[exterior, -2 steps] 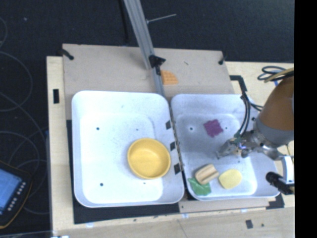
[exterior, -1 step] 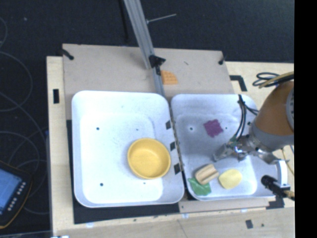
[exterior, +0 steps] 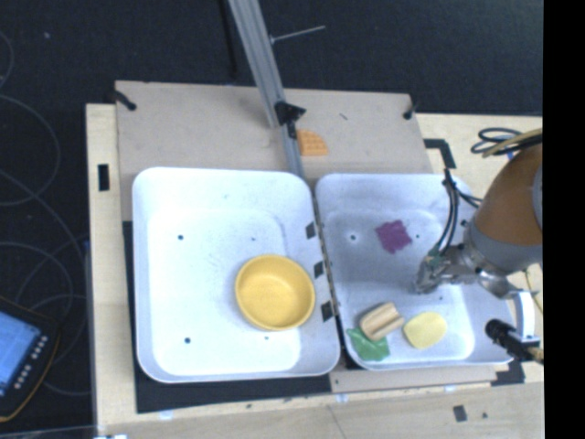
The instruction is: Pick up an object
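Starting at the left, we see the left bin (exterior: 164,245) holding a yellow bowl (exterior: 274,292) that sits toward its lower right corner, near the divider between the two bins. Crossing into the right bin (exterior: 366,199), we find a purple block (exterior: 394,236) lying flat near the middle, well apart from the cluster along the front wall: a tan cylinder (exterior: 380,319) with a green scrap (exterior: 366,344) touching it below, and a pale yellow piece (exterior: 425,329) just beside it to the right. Further right the gripper (exterior: 430,275) hangs over the bin between the purple block and the yellow piece, carrying nothing; we cannot tell whether it stands apart or together, since it is small and blurred here. As we judge it, no pick has been made yet and the step in hand is choosing and closing on a target. We would favour the purple block or the pale yellow piece, since each has free space around it, and we would come straight down, centred, so the bin's wall and the tan cylinder do not get nudged. The crowded cylinder and scrap look harder to take cleanly.
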Action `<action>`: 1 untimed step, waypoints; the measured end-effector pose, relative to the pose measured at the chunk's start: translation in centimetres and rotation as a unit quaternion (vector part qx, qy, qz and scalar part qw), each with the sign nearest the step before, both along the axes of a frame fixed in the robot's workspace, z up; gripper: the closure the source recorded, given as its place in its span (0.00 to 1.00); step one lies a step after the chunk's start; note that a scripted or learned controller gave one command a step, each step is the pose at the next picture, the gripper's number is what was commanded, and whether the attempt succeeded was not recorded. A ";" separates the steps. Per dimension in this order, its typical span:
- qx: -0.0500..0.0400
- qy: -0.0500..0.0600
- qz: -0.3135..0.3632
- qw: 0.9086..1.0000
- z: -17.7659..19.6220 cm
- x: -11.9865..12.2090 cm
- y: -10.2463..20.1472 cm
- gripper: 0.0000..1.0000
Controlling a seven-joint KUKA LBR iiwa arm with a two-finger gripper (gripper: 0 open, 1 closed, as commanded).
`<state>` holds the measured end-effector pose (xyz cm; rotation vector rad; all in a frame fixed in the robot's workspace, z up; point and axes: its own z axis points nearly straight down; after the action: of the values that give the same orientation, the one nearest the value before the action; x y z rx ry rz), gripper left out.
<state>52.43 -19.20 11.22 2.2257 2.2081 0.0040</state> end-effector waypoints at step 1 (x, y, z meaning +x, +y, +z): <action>0.000 -0.001 0.006 1.000 6.5 0.3 -0.2 1.00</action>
<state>52.69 -19.35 17.70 2.2117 2.2192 0.0064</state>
